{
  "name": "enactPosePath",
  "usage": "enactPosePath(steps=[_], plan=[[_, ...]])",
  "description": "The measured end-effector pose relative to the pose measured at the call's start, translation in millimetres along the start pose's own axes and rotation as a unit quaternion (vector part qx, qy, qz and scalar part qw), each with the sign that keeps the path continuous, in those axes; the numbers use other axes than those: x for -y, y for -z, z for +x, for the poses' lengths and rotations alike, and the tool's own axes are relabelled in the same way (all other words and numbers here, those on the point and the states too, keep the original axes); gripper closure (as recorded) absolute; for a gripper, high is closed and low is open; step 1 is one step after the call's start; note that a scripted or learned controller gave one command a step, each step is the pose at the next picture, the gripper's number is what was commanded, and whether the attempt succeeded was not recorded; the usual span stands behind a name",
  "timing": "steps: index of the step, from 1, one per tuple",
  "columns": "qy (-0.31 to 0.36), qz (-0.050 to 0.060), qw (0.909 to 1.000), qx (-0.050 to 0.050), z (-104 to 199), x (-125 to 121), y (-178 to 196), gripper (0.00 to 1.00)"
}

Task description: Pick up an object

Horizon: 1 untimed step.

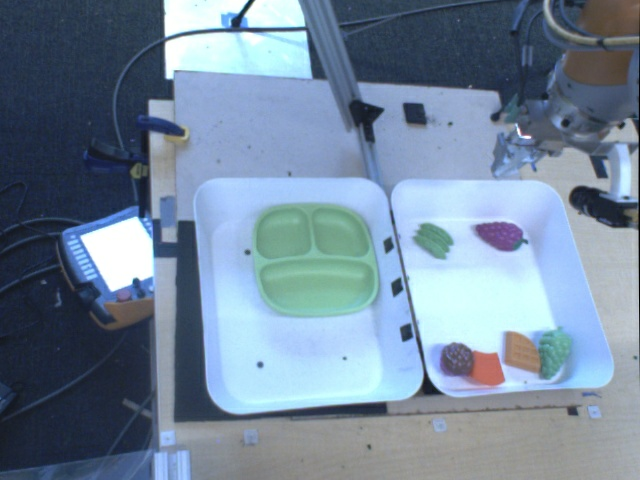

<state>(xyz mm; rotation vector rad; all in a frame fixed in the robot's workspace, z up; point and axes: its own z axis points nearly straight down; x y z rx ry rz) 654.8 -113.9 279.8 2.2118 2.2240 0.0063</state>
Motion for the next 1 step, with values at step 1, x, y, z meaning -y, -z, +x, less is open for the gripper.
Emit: enactPosePath(steps=[1], plan=[[0.002, 0.002, 1.0000, -0.001, 50.4, -1.9, -18.0, 1.00]])
